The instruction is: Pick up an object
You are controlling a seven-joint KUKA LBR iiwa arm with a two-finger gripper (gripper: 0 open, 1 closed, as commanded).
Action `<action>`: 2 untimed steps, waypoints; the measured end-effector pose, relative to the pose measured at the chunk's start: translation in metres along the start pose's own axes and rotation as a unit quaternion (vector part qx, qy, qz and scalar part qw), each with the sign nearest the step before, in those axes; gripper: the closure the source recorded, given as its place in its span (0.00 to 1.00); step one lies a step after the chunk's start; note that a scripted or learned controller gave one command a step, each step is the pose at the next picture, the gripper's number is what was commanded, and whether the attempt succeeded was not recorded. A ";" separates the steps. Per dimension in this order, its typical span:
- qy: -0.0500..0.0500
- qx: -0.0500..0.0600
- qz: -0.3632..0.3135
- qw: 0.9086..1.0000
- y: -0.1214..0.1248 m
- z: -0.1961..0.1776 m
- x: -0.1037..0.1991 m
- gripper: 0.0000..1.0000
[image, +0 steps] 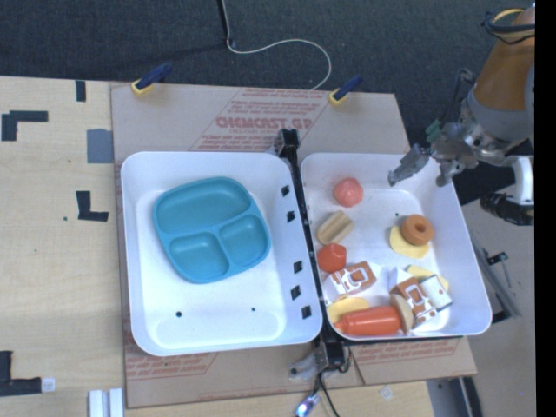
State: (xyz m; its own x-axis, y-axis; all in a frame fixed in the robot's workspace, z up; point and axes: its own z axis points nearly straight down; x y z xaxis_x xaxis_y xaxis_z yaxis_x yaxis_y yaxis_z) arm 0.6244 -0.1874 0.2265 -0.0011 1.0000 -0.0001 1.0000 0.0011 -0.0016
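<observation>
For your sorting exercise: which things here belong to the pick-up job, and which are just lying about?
Job:
claw
pink ball
doughnut
red sausage
bread roll

Lying about:
blue divided plate
white cable
two clamps

My claw [423,167] is showing grey against the white wall of the right bin [460,233], under my orange band [512,68]. The left bin [139,259] is showing white too, and the divided plate [211,228] in it is glowing plain turquoise. In the right bin a pink ball [348,191] is sitting by a tan bread roll [334,227], an orange-brown doughnut [418,229] is lying on a pale yellow disc [405,245], and a red sausage [371,321] is gleaming. Two tan pieces [354,278] are wearing white and red-brown patterns. The counter [52,259] is looking light wood, with black marks.
</observation>
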 end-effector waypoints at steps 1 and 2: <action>-0.004 -0.015 0.001 1.000 0.044 0.110 0.024 0.00; 0.002 -0.001 -0.004 1.000 -0.025 0.036 0.139 0.00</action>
State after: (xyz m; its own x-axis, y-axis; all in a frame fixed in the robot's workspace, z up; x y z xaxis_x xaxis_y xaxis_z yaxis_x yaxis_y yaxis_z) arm 0.5990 -0.0480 0.1904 -0.0090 1.0000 0.0032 1.0000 0.0090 0.0004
